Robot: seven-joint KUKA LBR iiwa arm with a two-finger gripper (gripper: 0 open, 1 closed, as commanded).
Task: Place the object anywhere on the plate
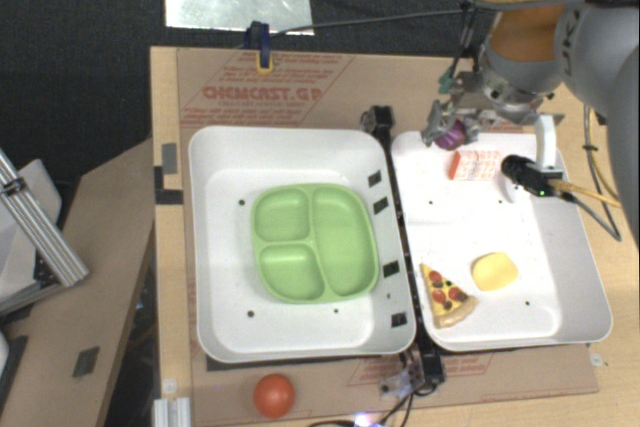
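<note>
A green three-compartment plate [315, 242] lies in the middle of the left bin [215, 165]. My gripper [446, 129] hovers over the back left corner of the right bin [575, 265]. It is shut on a small purple object [453, 132], which shows between the fingertips. The plate is well to the left of the gripper and nearer the front.
In the right bin lie a red-and-white box [474, 164] just right of the gripper, a yellow lump [494, 270] and a toy pizza slice [446, 295] near the front. A red ball [273, 395] sits on the bench in front of the left bin.
</note>
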